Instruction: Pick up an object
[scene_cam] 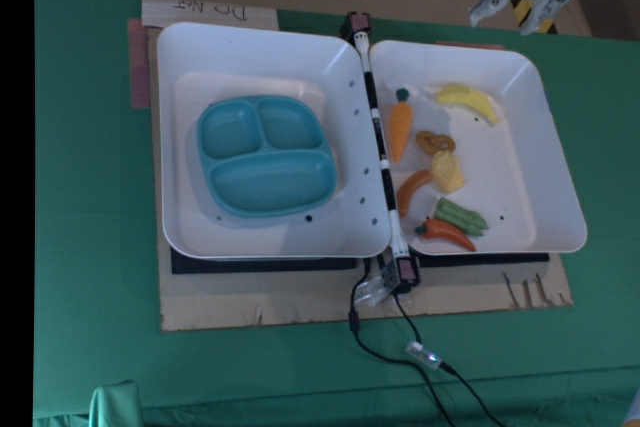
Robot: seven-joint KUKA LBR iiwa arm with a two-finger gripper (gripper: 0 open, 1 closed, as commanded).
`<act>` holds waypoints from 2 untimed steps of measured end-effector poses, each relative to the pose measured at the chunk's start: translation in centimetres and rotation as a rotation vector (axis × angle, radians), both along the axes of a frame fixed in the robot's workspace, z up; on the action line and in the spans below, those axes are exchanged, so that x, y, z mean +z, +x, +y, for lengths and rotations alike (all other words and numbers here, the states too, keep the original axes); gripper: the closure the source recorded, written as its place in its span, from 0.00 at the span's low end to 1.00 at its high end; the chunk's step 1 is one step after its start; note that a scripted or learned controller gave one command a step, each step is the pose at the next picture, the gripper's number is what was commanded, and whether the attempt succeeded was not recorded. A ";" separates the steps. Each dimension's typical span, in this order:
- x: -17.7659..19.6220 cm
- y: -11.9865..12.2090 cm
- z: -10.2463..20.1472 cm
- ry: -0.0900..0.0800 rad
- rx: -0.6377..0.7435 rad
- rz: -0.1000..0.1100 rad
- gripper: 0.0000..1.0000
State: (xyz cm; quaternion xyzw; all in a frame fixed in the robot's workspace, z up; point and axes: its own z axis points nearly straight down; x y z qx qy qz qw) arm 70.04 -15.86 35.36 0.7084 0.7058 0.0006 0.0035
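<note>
Camera view | gripper [512, 7] above right bin's [540, 95] far edge, fingers spread, holding nothing | carrot [400, 127], banana [467, 102] lie in bin | pick not begun; descent, grasp, lift remain

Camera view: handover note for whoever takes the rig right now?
Hand: raised beyond the right bin's far corner, over the green cloth, nothing between its fingers.
Right bin: banana, carrot, pretzel, corn, sausage, green beans, red pepper.
Left bin: blue divided plate.
Done: nothing picked.
Left: descend, grasp one item, lift.
</note>
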 end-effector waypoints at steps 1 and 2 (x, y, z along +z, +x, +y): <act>-9.2 0.0 2.8 0.002 0.001 0.002 0.00; -16.8 -1.9 6.5 0.001 0.002 -0.010 0.00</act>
